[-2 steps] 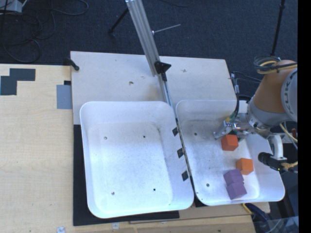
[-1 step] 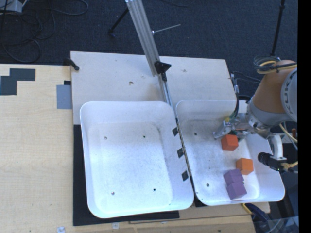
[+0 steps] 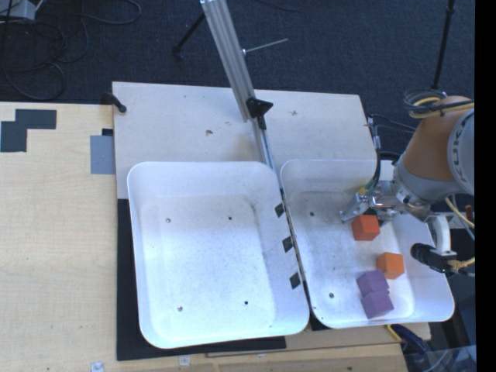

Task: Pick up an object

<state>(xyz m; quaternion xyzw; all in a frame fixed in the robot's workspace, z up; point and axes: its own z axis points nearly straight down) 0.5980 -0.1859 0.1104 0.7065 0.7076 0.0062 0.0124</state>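
Three blocks lie in the right bin (image 3: pixel 325 208). A red-orange block (image 3: pixel 366 228) sits near the bin's middle right. An orange block (image 3: pixel 391 265) is nearer the front right. A purple block (image 3: pixel 375 293) lies at the front. My gripper (image 3: pixel 367 208) hangs right over the red-orange block, at its far edge, and either touches it or comes very close. The grey and orange arm (image 3: pixel 434 149) reaches in from the right above the bin's right rim.
The left bin (image 3: pixel 155 184) stands beside the right one, with a row of black clips (image 3: pixel 287 242) along the shared wall. A slanted aluminium rail (image 3: pixel 232 53) rises behind the bins. Cables (image 3: pixel 442 258) hang at the right bin's right edge.
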